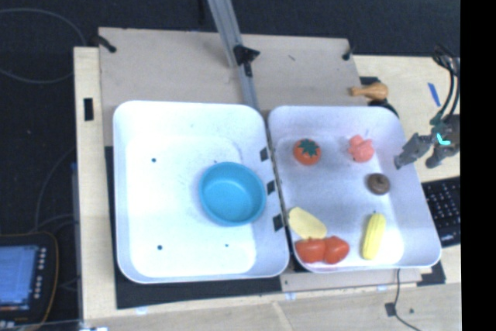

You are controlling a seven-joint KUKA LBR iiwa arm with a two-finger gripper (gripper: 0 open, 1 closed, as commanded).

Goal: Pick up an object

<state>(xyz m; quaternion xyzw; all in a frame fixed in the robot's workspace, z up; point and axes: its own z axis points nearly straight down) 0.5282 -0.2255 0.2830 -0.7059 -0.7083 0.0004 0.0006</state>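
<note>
The right bin [341,124] holds several toy foods: a red tomato [307,152], a pink piece [360,148], a small brown ball [378,184], a yellow corn cob [373,235], a yellow wedge [308,223] and a red pepper [322,249]. In the left bin [155,136] sits a blue bowl [231,194]. My gripper [425,153] hovers over the right bin's right rim, its two grey fingers spread apart with nothing between them. It is right of the pink piece and up and right of the brown ball.
A grey slanted pole [221,8] crosses from the top down to the gap between the bins. A tan toy [368,91] lies on the bench behind the right bin. A black keyboard [442,205] sits at the right edge.
</note>
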